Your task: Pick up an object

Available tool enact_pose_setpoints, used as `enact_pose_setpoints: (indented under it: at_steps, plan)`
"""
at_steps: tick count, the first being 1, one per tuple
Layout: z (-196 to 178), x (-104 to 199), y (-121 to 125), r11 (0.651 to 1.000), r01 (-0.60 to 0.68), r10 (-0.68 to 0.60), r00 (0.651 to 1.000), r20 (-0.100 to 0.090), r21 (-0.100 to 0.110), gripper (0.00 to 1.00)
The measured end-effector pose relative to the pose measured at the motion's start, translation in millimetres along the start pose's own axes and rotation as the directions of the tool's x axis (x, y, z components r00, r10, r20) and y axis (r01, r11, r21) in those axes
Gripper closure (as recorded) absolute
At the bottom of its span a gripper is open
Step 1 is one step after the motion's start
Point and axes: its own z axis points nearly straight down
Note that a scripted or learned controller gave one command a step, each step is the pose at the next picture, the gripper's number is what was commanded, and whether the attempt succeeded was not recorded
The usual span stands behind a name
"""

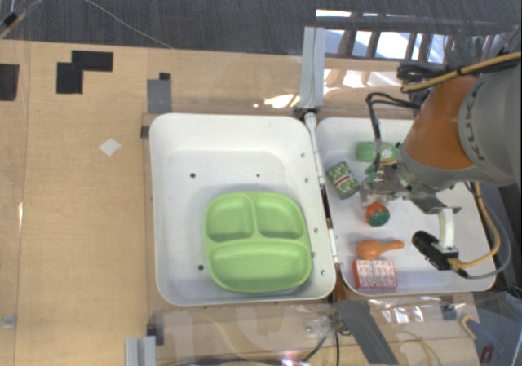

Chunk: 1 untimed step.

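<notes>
My gripper (378,193) hangs low in the right bin (408,279), directly above a small red and green object (377,213), perhaps a toy strawberry. A green patterned packet (342,179) lies to the gripper's left. A green object (366,151) sits behind it, partly hidden by the arm. An orange carrot-shaped toy (378,248) and a red and white box (375,274) lie nearer the front of the bin.
The left bin (175,160) holds a green divided plate (258,240). The grey arm with its orange band (436,132) covers the right bin's far right part. A black cable connector (436,252) hangs over the bin's right side.
</notes>
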Motion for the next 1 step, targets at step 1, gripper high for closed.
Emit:
enact_pose_setpoints:
  at_steps: [1]
  plan:
    - [-118.2,57.8,-29.7,0.999,-0.046,0.046,0.999,0.003,0.020,1.00]
